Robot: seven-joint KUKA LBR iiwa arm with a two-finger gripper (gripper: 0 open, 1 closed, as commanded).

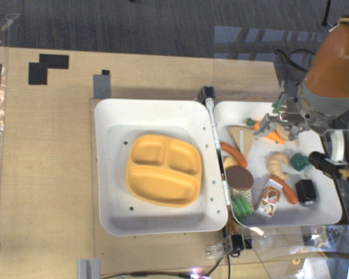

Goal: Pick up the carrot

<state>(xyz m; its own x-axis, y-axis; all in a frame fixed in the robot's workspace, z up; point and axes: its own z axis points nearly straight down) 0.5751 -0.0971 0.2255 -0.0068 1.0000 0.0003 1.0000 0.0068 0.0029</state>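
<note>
Where the tan bench [46,173] bears its two shallow white bins side by side, the left bin [107,156] holds a yellow divided plate [163,168] with three compartments, flat, about mid-bin. The right bin [244,110] is crowded with toy food. The grey arm [333,63], with its orange band, comes in from the right over the right bin's upper half.

The gripper [284,122] sits low at the upper middle of the right bin, right over the carrot. I cannot tell whether it is open or closed, or whether it has hold of anything.

The carrot [272,137] shows as an orange body just below and left of the gripper, partly covered by it. A small green-and-orange bit further left may be its top, unclear.

Rest of the right bin, roughly bigger to smaller:
- pale wedge [238,137], left of the carrot, near the left wall
- orange-red sausage [232,153], slanted just below the wedge
- brown disc [239,177] at the sausage's lower end
- croissant [277,164] mid-bin, below the carrot, apart from it
- small printed carton [269,198], tilted near the lower edge
- second sausage [289,192], just right of the carton
- green leafy piece [242,206], lower left corner
- dark green piece [299,161], just right of the croissant
- small black block [306,192], beside the second sausage
</note>
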